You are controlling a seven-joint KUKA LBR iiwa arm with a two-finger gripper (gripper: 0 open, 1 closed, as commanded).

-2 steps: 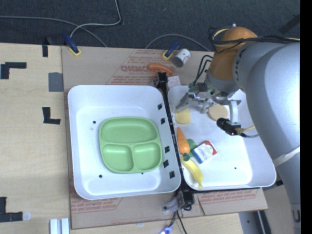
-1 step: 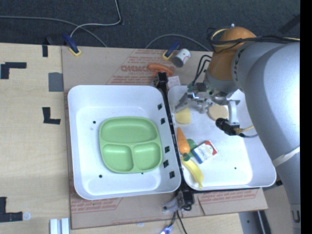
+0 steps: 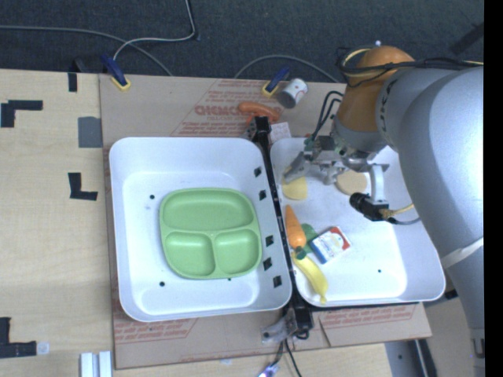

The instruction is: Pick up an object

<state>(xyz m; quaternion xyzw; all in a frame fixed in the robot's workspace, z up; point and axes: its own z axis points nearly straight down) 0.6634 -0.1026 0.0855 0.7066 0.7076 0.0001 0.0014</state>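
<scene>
Camera view has the banana [image 3: 311, 274] nearest, along the right bin's [image 3: 409, 277] front-left edge, then a packet [image 3: 328, 244] and the carrot [image 3: 294, 228]. A clean pick probably needs a straight descent centred on one piece. The gripper [image 3: 308, 166] hangs at the back-left corner, just above a pale yellow piece [image 3: 295, 188]; whether it is clenched, I cannot tell.

The arm [image 3: 440, 140] is a thick, smooth, rounded body in light silver-grey with a soft sheen. Above the wrist sits 1 orange band [image 3: 369, 93], domed and glossy, with thin black cables looped over its top. Below it the gripper [image 3: 318, 163] is a cluster of grey metal parts, with a black cable and a black plug beside it.
</scene>
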